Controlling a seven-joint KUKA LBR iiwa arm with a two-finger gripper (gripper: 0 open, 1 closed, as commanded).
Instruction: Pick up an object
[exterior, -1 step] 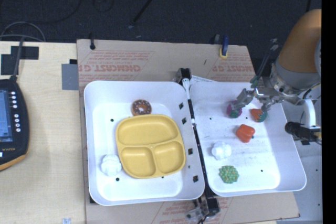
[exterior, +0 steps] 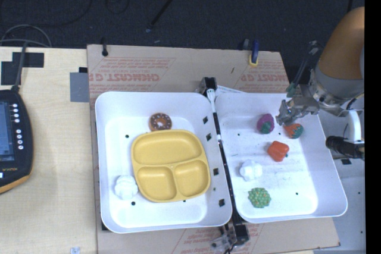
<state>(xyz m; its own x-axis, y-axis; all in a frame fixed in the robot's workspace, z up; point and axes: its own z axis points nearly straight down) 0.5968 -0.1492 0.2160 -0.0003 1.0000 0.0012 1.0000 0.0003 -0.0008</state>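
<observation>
1. Over the right bin [exterior: 333, 202], near its far right corner, hangs the hand [exterior: 288, 115], reaching in from the right on the grey arm [exterior: 339, 77] with its orange band.
2. Whether the hand is spread or pressed together I cannot tell; its dark tips blur together, and no object can be seen between them.
3. Just beside the hand, on its left, lies a purple ball [exterior: 265, 124].
4. Directly under and slightly right of the hand sits a small red and green strawberry [exterior: 293, 129], close to or touching the tips; which, I cannot tell.
5. Nearer the camera from the hand lies a red pepper [exterior: 278, 150], apart from the strawberry.
6. Further on the near side and to the left sit a white lump [exterior: 250, 171] and a green knobbly ball [exterior: 259, 197].
7. Well apart to the hand's left, the left bin [exterior: 113, 110] holds a yellow tray [exterior: 171, 164] with three compartments, a donut [exterior: 160, 122] just beyond it, and a white ball [exterior: 125, 187] at its near left corner.
8. Both bins rest side by side on the desk [exterior: 44, 211].
</observation>
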